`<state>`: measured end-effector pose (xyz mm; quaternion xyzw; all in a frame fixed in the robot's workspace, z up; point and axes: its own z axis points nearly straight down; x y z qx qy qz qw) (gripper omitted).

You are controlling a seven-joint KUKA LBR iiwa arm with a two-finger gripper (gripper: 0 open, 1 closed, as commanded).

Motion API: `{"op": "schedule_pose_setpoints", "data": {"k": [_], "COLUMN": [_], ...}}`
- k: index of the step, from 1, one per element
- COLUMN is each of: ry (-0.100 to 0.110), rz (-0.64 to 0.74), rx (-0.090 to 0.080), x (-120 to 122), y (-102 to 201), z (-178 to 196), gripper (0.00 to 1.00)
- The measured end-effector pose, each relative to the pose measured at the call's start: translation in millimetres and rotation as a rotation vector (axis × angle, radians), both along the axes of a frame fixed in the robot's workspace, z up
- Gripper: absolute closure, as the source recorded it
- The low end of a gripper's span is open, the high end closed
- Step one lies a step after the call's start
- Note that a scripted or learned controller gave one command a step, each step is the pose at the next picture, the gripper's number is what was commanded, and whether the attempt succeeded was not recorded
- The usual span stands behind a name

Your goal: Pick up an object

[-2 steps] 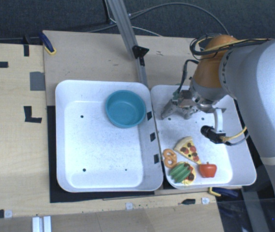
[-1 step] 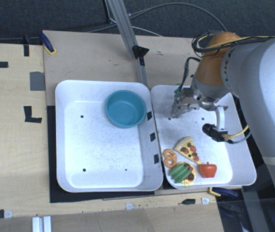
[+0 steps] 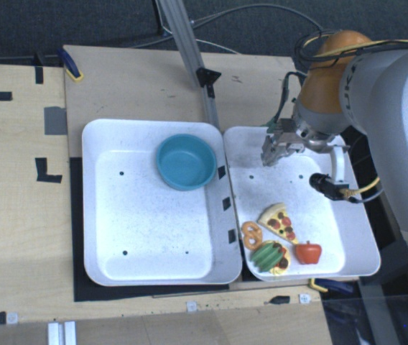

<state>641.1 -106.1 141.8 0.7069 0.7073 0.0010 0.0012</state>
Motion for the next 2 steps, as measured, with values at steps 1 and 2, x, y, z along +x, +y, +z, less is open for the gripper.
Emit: {"op": "schedule_pose_setpoints", "data": {"k": [1,2], "ry": [-0.001,-0.002], "rz": [-0.001,0.000], "rx": [0.000,0.000], "x": [3.7,5.1], "y": [-5.3,-7.0], "z": [60.8,123.9], "gripper": [1.00,1.00]}}
